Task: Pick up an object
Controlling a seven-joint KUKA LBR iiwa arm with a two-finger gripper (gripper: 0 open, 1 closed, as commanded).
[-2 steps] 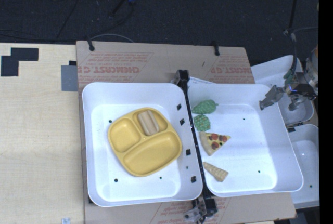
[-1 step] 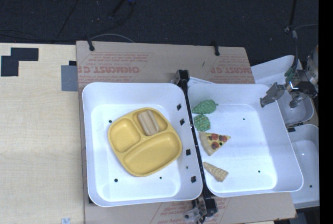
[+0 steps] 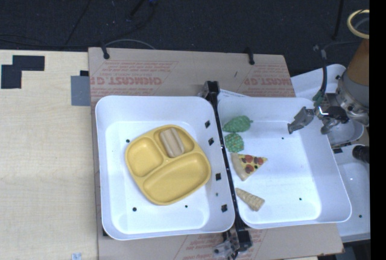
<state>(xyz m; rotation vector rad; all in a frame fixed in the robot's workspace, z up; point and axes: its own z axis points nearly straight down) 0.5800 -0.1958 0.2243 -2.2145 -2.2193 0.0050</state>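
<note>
Toys are seen in the right bin, a pizza slice lying left of and below the gripper, which is held apart from it, fingers spread and empty.

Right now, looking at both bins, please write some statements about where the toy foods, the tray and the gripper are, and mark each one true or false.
1. The yellow divided tray lies in the left bin. True.
2. The toy hot dog is in the right bin. False: it sits in a tray compartment.
3. The pizza slice lies in the right bin. True.
4. The gripper holds the cone. False: the cone lies on the bin floor, apart from it.
</note>
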